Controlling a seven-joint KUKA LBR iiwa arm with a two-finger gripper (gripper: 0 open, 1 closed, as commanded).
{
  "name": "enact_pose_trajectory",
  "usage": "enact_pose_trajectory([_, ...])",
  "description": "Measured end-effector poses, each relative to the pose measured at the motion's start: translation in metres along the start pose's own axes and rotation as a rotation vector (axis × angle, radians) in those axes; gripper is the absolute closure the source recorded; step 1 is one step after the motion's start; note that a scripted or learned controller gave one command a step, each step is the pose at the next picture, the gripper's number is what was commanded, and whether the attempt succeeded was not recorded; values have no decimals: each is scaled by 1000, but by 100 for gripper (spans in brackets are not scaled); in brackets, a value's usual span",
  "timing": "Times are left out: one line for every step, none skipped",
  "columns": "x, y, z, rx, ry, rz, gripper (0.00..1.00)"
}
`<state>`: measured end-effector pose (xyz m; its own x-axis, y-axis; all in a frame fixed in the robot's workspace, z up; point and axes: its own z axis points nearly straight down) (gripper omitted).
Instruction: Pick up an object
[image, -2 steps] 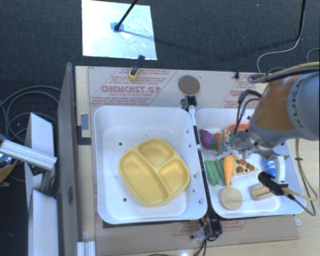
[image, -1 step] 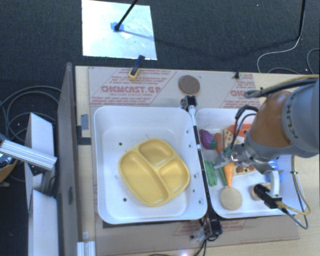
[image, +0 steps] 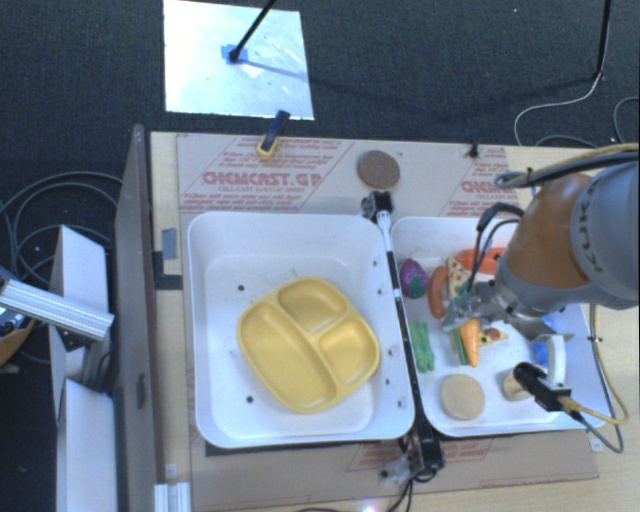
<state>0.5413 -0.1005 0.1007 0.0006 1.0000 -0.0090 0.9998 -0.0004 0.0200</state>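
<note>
Progress: nothing lifted yet | gripper (image: 470, 318) low in right bin (image: 497, 424), over carrot (image: 468, 343) | opening: cannot tell

Two bins sit side by side on the bench (image: 300, 180). The left bin (image: 215, 330) holds a tray (image: 308, 343). The right bin (image: 425, 415) holds toy food: a carrot (image: 470, 345) mid-bin, a cookie (image: 462, 396) in front of it, a bean pod (image: 424, 346) by the left wall.
</note>
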Motion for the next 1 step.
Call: enact_pose_trajectory([87,31,-88,12,10,-11,100])
